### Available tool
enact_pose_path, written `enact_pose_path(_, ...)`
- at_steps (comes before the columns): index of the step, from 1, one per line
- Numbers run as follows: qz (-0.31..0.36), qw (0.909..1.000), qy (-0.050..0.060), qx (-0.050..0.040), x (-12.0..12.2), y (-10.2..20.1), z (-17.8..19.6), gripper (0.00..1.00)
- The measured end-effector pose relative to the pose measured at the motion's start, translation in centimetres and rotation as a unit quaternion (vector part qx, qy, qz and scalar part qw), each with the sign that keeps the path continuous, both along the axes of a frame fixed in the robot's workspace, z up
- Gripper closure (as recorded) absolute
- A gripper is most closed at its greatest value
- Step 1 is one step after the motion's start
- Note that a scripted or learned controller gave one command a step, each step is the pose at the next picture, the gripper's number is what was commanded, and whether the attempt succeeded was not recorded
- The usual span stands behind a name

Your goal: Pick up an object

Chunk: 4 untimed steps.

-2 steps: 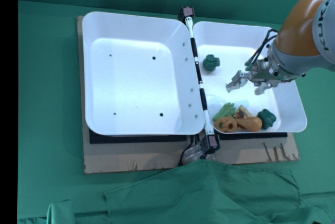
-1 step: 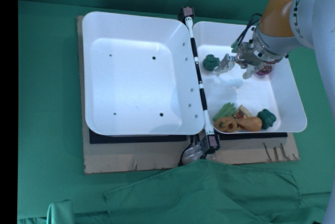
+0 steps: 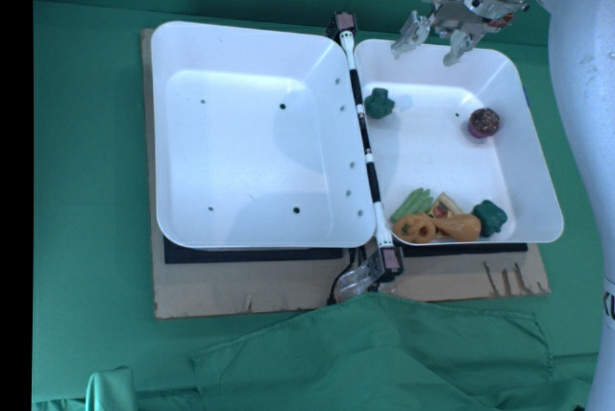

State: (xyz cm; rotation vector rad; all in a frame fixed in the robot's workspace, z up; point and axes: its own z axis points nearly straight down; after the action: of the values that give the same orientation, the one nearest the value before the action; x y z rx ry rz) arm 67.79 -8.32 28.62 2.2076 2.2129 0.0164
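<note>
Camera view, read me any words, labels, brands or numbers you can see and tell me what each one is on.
None can be read.
The bins, toy food and gripper show no writing.
The cardboard under the bins shows none either.

Robotics laboratory cell: desk (image 3: 86,207) draped in green cloth (image 3: 384,361), cardboard sheet (image 3: 240,294) beneath two shallow white bins (image 3: 173,207) set side by side, black-and-white calibration bar (image 3: 363,135) along their shared edge, small toy foods (image 3: 447,222) as test pieces, grey industrial arm (image 3: 581,63) reaching in from the right
</note>
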Motion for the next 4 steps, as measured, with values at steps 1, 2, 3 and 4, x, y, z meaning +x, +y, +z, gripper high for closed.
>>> enact_pose_path(1, -0.002, 1.0000, 0.007, 0.0007, -0.5, -0.2, -0.5, 0.00)
enact_pose_path(2, -0.006, 0.9999, 0.012, 0.0013, -8.6, -4.1, -5.8, 0.00)
enact_pose_path(3, -0.004, 1.0000, 0.001, -0.0006, -16.4, -1.7, -10.3, 0.00)
enact_pose_path(4, -0.004, 1.0000, -0.003, -0.0011, -20.6, -2.2, -10.1, 0.00)
